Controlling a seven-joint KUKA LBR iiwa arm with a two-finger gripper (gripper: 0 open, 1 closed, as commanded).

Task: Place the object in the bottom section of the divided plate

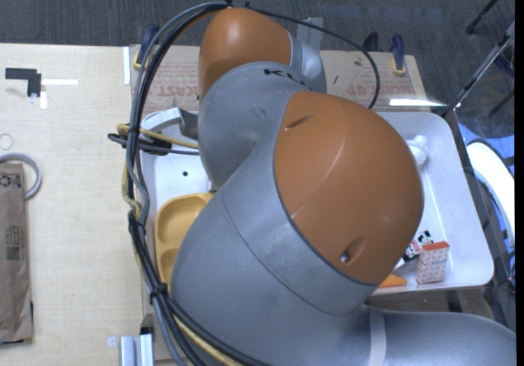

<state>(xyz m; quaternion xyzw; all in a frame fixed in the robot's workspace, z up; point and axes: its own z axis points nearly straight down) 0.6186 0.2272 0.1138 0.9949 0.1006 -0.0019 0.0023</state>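
Observation:
The grey and orange arm [303, 201] covers most of both bins, and my gripper is hidden beneath it. A yellow divided plate [176, 225] lies in the left bin, with only its left part showing past the arm. In the right bin [458, 192] a small orange and white carton [433, 262] stands near the front right corner, with a black and white item [415, 246] beside it and an orange piece [393, 280] at the front edge. A white object [417, 149] lies farther back in that bin.
Black cables [139, 192] loop around the arm's left side over the left bin's edge. A wooden bench top [74, 192] lies to the left, with a brown paper bag [15, 250] at its left edge. A cardboard sheet [368, 78] sits behind the bins.

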